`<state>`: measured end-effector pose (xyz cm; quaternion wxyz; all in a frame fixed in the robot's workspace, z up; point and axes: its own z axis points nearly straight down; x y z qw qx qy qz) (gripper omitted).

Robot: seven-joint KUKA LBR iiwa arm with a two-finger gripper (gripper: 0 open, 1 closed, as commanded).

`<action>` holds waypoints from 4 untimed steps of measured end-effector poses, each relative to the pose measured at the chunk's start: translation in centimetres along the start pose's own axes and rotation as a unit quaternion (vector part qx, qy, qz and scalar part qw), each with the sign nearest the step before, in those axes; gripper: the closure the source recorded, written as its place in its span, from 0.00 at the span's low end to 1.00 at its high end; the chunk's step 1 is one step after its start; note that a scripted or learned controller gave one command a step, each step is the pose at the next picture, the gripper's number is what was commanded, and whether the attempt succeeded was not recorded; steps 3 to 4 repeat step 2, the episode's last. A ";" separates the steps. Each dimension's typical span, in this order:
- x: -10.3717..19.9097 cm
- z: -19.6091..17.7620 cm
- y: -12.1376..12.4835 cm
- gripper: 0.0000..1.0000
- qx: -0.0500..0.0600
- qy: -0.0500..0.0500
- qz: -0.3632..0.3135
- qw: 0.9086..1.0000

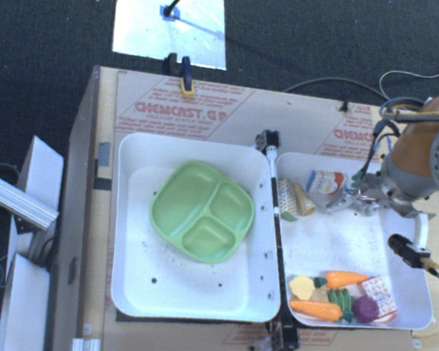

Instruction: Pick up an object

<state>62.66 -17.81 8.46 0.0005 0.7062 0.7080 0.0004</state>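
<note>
Small carton (326, 181) — white with red and blue print — lies at the far end of the right bin (425, 298), near the divider side. Gripper (347, 200) sits just beside it, on the carton's right and slightly nearer the camera, low over the bin floor. Metallic fingertips blur together at this spot; whether they are spread or closed cannot be told, and nothing is visibly between them. Contact with the carton cannot be confirmed either.

Next to the carton, against the divider, a tan cone-shaped piece (303, 201) and a patterned wrapper (287, 195).

Near end of the right bin holds a cluster of toy food: 2 carrots (346, 280) (315, 309), a pale yellow piece (301, 286), green bits (339, 298), a purple item (364, 308), a small printed box (379, 295).

Left bin (125, 223) — 1 green 3-compartment plate (202, 210), tilted, roughly central.

Arm (433, 150) enters from the right, orange band showing above the wrist.
</note>
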 end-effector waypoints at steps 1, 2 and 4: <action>-2.8 -0.1 4.1 0.00 0.005 0.001 -0.002 1.000; 2.4 0.0 -1.9 0.00 0.000 0.000 0.000 1.000; 2.4 0.0 -1.9 0.00 0.000 0.000 0.000 1.000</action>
